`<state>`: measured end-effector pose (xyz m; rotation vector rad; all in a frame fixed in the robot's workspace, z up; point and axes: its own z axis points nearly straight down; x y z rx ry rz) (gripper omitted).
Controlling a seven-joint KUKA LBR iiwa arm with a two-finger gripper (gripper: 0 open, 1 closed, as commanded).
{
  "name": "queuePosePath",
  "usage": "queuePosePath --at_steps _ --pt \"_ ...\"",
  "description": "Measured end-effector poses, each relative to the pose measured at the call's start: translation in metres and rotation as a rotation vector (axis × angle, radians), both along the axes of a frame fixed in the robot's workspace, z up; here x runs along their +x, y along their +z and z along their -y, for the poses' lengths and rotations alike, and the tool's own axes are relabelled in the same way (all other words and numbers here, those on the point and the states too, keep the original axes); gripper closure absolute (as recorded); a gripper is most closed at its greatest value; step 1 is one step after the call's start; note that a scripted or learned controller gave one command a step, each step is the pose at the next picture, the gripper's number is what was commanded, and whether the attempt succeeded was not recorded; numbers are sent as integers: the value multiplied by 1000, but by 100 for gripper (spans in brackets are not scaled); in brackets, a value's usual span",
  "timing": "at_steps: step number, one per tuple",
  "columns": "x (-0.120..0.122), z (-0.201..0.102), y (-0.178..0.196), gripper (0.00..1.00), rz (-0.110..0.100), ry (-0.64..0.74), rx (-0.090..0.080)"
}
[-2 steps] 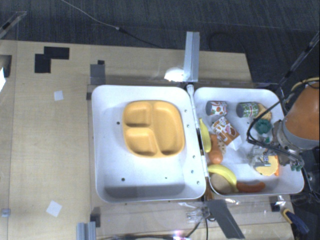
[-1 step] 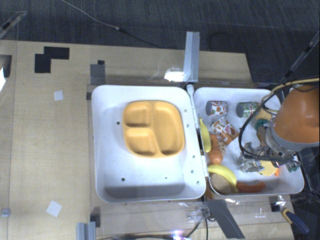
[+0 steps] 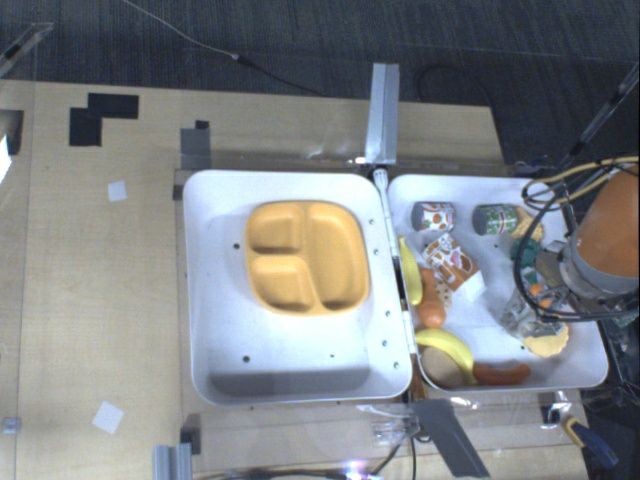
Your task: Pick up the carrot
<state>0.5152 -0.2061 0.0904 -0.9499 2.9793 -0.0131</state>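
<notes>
The carrot is a short orange piece lying near the left wall of the right bin, between a patterned snack packet and a banana. My gripper hangs low over the right side of that bin, under the grey wrist and its orange band. It is well to the right of the carrot and apart from it, just above a pale round biscuit-like piece. Cables cover part of the wrist.
The right bin also holds two small cans, a reddish sausage, a brown rounded item and a yellow strip by the divider. A yellow divided plate sits in the left bin.
</notes>
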Motion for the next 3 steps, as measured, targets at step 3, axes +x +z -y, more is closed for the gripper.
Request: queuePosePath --at_steps 3 --pt "-22 -3 0 100 1 907 -13"
